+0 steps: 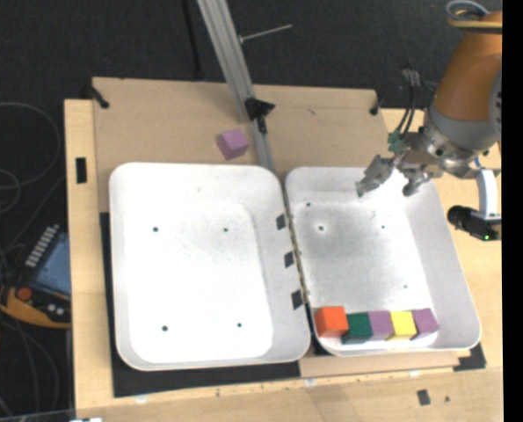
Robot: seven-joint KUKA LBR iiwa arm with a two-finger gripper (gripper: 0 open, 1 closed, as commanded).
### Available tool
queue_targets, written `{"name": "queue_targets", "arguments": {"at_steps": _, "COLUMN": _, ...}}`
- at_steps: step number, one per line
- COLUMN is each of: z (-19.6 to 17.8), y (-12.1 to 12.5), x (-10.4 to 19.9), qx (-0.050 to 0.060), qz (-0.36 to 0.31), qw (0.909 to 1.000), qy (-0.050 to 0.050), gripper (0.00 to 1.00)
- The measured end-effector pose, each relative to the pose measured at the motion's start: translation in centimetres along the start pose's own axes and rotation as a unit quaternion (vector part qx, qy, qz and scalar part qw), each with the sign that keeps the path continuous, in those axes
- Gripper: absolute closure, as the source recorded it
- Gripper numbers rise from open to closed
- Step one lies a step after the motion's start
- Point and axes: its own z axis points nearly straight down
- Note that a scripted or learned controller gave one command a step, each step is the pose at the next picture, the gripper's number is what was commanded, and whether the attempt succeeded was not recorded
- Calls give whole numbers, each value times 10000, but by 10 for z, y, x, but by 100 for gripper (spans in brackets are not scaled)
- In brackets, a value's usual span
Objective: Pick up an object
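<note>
Along the near wall of the right bin (437,236) lies a row of small blocks: orange (332,319), green (359,326), purple (381,323), yellow (404,323) and another purple (424,321). My gripper (391,183) hangs over the far right corner of that bin, well away from the row. Its two fingers are spread apart and open, with nothing between them. A lone purple block (234,143) rests on the bench beyond the left bin.
The left bin (138,236) sits beside the right one, joined by dark clips in the middle. A slanted metal pole (230,55) rises from the bench behind the bins. Cables and a pendant lie on the floor at the left.
</note>
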Motion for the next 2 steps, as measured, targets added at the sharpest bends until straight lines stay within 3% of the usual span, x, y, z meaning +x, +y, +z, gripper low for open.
{"name": "queue_targets", "arguments": {"at_steps": 1, "z": 84, "y": -42, "x": -7, "qx": 45, "qz": 28, "qw": 10000, "qy": 12, "gripper": 0}}
{"name": "queue_targets", "arguments": {"at_steps": 2, "z": 27, "y": -30, "x": -27, "qx": -33, "qz": 34, "qw": 10000, "qy": -4, "gripper": 0}}
